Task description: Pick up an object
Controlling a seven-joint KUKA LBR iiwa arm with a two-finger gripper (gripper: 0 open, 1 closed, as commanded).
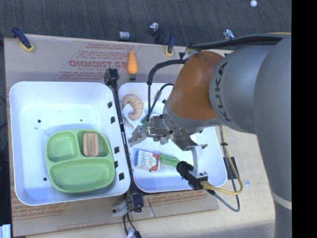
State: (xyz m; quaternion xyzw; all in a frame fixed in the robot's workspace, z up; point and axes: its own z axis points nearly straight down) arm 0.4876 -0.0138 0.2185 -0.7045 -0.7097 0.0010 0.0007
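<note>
Hovering just above the toothpaste box, gripper; grip state unclear.

Robotics lab — KUKA arm, cardboard-covered bench, clamps, white bins.

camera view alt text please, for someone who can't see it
A grey arm's pincer hangs low in the right bin near a croissant and a small carton. The left bin holds a green divided tray.
</note>
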